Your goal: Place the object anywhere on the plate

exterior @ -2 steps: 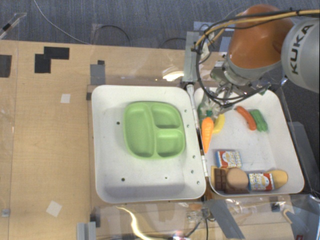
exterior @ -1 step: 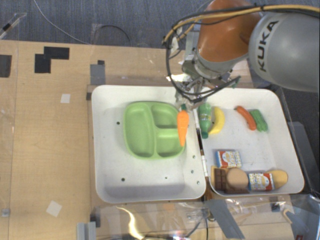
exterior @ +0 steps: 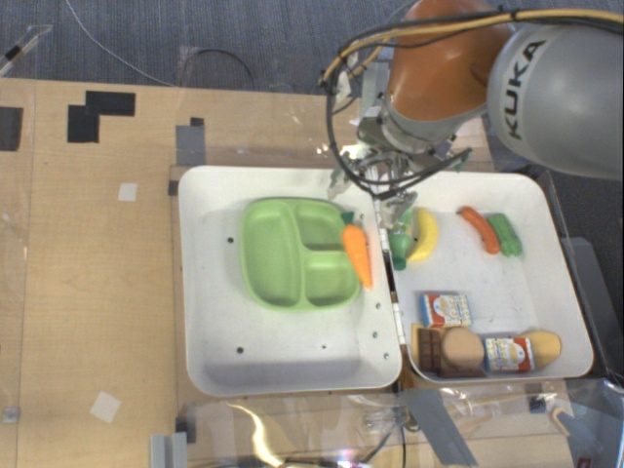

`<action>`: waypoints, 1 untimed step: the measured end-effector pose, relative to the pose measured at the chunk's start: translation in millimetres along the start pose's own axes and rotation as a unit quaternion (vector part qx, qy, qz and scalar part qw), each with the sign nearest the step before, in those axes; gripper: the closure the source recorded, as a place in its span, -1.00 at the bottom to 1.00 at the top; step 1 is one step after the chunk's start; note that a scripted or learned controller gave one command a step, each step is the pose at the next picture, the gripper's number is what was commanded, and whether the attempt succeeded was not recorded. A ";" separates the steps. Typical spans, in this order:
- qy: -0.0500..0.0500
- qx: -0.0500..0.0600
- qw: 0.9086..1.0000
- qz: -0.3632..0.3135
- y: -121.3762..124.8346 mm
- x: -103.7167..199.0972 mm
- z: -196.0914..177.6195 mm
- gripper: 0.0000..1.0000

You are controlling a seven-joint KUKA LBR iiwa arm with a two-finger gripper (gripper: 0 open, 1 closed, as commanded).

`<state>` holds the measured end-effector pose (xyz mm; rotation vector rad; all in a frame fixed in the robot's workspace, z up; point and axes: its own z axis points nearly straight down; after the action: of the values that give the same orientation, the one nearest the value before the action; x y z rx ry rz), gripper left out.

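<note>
Here the desk (exterior: 88, 291) carries two shallow white bins side by side, and the green plate (exterior: 292, 253), divided into compartments, serves as the landmark, lying in the left bin (exterior: 283, 359). The grey arm (exterior: 556, 96) with its orange band reaches in from above and to the right of the plate, and its end effector (exterior: 390, 195) hangs just past the plate's upper right corner, over the seam between the bins; whether it is spread or closed cannot be told, and nothing is seen in its grip. The right bin (exterior: 546, 261) sits to the right of the plate. The carrot (exterior: 358, 253) lies along the plate's right rim, touching it. Further right of the plate lie a banana (exterior: 425, 235), a sausage (exterior: 479, 229), a green vegetable (exterior: 505, 234), and below them a small box (exterior: 446, 310) and a bottle (exterior: 507, 351).
</note>
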<state>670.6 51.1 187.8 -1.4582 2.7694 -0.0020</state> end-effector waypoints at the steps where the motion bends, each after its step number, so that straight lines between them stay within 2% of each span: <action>1: -0.005 0.004 0.999 0.047 37.3 -55.9 -295.4 -1.00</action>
<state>668.2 117.0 483.5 -1.3226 2.8234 -0.0063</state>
